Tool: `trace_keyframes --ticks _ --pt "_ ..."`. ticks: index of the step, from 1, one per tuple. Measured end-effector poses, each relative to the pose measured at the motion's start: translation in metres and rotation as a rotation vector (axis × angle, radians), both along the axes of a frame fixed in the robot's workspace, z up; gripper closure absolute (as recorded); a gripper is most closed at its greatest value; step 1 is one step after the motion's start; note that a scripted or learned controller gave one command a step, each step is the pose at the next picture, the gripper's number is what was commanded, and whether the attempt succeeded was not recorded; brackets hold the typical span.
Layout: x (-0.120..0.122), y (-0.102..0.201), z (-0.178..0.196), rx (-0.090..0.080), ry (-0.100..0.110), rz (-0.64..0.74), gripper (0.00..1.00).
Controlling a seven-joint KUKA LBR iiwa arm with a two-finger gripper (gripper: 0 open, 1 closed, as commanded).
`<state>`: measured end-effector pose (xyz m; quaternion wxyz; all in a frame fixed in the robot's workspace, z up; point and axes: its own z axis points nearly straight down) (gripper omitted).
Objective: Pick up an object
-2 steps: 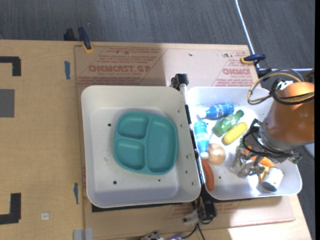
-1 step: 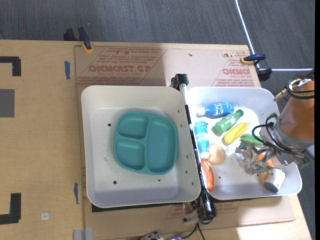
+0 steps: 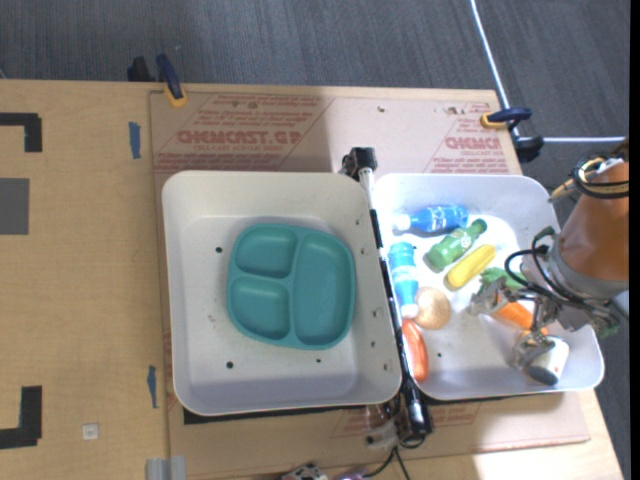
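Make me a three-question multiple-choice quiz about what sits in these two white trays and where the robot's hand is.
1. Where does the teal divided plate lie?
A. left bin
B. right bin
C. on the cardboard

2. What colour is the corn-shaped toy?
A. blue
B. yellow
C. white

3. Where is the hand?
A. over the left bin
B. outside both bins
C. low in the right bin's near right corner

Answers: 1 A, it fills the left bin. 2 B, it lies beside the green bottle. 3 C, it sits past the orange toy.
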<state>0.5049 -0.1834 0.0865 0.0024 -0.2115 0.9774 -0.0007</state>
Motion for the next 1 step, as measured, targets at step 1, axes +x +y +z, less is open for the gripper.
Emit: trace_keyframes --ticks 1 --pt "-0.0073 0.0439 0.0006 -0.002 -0.003 0.389 0.00"
